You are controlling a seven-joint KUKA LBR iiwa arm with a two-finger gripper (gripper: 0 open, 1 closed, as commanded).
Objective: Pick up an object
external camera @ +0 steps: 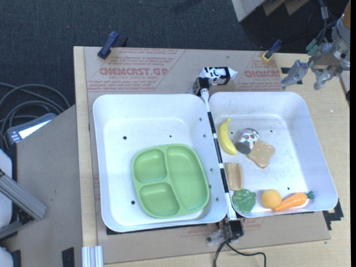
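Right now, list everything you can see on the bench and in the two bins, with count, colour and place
Bins: two, white, side by side on the bench.
Divided plate: one, green, left bin.
Banana: one, yellow, right bin near the divider.
Toast slice: one, tan, right bin centre.
Round object: one, grey-white, between banana and toast; identity unclear.
Bread roll: one, tan, below the banana.
Green vegetable: one, right bin front.
Orange fruit: one, front.
Carrot: one, orange, front right.
Clamps: two, blue, back edge.
Gripper: one, grey, above the right bin's back corner, open.

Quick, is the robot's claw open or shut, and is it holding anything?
Gripper: open, holding nothing, raised above the back right corner of the right bin.
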